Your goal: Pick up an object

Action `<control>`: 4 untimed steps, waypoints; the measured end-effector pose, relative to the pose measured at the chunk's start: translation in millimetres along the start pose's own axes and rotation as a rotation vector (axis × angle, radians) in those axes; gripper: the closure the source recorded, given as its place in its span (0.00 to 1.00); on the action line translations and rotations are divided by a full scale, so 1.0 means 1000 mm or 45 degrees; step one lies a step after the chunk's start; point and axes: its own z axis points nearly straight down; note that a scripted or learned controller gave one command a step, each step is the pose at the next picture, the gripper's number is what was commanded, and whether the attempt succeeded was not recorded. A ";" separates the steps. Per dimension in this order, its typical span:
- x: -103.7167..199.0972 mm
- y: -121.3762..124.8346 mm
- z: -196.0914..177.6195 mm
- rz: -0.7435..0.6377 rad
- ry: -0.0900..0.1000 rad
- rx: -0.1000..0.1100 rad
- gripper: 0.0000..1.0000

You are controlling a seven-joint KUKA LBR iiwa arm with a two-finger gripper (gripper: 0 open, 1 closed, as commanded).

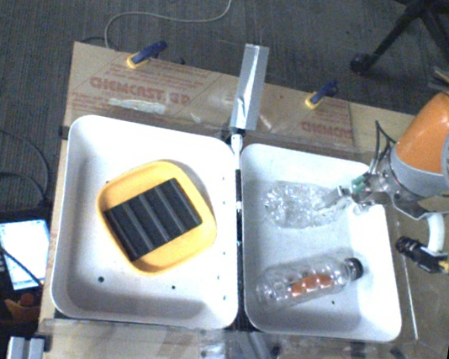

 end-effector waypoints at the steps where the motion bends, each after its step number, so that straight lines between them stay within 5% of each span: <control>1: 0.067 0.019 0.029 -0.019 -0.008 -0.005 0.00; 2: 0.072 0.043 0.031 0.056 -0.012 0.037 0.00; 3: 0.051 0.042 -0.051 0.188 -0.001 -0.001 0.00; 4: 0.032 0.028 -0.028 0.200 -0.001 0.001 0.00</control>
